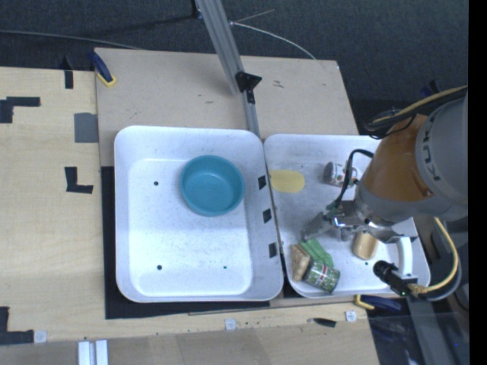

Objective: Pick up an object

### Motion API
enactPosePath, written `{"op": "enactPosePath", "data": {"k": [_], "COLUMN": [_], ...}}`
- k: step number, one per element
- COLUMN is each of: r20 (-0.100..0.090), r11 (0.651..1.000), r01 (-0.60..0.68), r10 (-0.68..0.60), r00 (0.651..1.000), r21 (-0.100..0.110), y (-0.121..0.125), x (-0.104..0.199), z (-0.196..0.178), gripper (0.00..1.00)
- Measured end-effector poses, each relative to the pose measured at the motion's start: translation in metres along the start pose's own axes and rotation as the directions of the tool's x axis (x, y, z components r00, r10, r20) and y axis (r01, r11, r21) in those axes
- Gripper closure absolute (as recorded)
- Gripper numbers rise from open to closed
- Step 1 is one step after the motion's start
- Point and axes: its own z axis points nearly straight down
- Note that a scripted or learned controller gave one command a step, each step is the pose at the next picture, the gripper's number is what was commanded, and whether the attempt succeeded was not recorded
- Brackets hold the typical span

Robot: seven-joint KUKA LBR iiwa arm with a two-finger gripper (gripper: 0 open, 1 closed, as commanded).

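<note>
a lab: robot arm (411,166) over taped bench (46,204).

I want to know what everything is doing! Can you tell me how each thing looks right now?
Round teal plastic bowl: upright, open side up, in the left white bin.
Flat yellow oval piece: lying flat in the right white bin.
Green-labelled can: lying on its side.
Two-finger gripper: low in the right bin, above the can.
</note>
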Motion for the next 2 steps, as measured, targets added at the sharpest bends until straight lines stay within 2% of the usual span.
{"op": "enactPosePath", "data": {"k": [1,2], "r20": [0.002,0.006], "r11": [1.000,1.000], "r01": [0.000,-0.001], "r10": [0.000,0.001], "r00": [1.000,1.000], "r21": [-0.006,-0.012], "y": [0.000,0.001], "x": [0.000,-0.001], "z": [0.013,0.001], "gripper": [0.00,1.00]}}
